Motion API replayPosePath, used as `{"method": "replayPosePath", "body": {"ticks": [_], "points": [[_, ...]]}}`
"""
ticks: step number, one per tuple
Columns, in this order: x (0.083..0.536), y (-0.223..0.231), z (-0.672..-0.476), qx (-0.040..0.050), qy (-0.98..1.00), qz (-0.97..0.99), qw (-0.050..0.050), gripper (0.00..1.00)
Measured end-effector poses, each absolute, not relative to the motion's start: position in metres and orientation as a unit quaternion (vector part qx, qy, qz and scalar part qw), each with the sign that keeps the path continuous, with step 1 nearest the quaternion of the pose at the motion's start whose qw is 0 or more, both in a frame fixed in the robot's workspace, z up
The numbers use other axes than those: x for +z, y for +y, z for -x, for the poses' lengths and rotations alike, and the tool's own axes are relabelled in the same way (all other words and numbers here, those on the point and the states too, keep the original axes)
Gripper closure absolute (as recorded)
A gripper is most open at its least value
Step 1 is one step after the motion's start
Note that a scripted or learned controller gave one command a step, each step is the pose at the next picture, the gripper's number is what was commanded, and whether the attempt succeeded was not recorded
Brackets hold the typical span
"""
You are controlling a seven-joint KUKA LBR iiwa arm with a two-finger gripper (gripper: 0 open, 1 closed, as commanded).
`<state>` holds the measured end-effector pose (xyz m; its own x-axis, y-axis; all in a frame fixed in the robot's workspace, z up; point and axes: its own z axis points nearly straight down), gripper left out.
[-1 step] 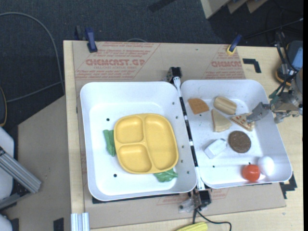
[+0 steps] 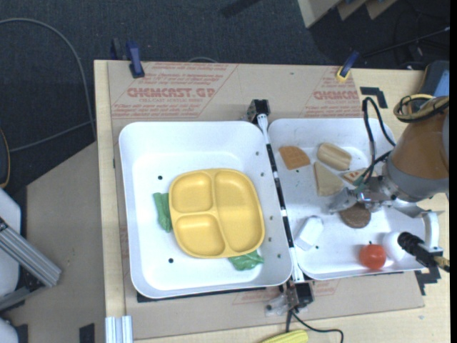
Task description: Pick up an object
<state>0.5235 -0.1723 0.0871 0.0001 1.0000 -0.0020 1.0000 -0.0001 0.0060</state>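
The right bin (image 2: 307,128) holds several small items: an orange-brown flat piece (image 2: 293,156), a tan bread roll (image 2: 334,155), a pale tan slab (image 2: 325,182), a white chunk (image 2: 310,232), a red tomato (image 2: 372,256) and a dark brown round piece (image 2: 356,219). My gripper (image 2: 351,200) is low in this bin, just above the brown round piece and right beside the tan slab. The arm's wrist covers its upper part, and I see nothing clearly lifted.
The left bin (image 2: 143,156) carries a yellow divided plate (image 2: 214,213), with green leafy pieces (image 2: 163,211) sticking out from under its left and lower edges. A black cable (image 2: 371,131) loops over the right bin's far corner. Cardboard lies under both bins.
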Motion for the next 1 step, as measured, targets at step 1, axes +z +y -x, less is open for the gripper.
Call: {"method": "replayPosePath", "body": {"ticks": [1], "points": [[0.0978, -0.1727, -0.5247, 0.0023, 0.707, -0.707, 0.005, 1.0]]}}
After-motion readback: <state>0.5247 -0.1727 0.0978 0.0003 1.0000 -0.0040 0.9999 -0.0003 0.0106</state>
